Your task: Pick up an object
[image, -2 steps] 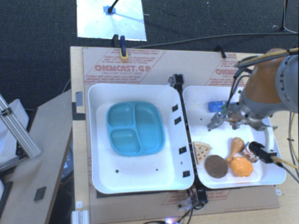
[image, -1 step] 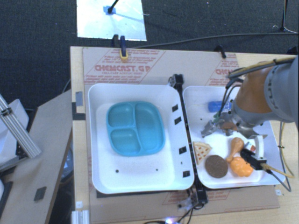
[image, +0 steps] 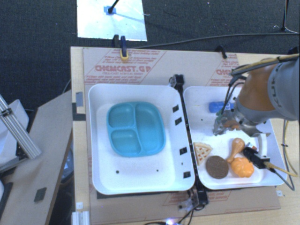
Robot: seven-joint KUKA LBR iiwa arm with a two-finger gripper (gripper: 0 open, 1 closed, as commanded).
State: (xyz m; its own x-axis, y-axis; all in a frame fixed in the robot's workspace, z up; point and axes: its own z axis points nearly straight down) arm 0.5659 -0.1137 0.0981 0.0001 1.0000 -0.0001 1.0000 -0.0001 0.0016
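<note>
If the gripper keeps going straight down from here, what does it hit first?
Most likely bare floor of the right bin. The gripper hangs over white space, above the pizza slice and left of the chicken drumstick. Depth is unclear from this slant.

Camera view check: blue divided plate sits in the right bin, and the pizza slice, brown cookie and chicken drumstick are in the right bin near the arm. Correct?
Not quite. In the camera view the blue divided plate sits in the left bin, not the right. The pizza slice, brown cookie and chicken drumstick are in the right bin near the arm, as you said.
</note>
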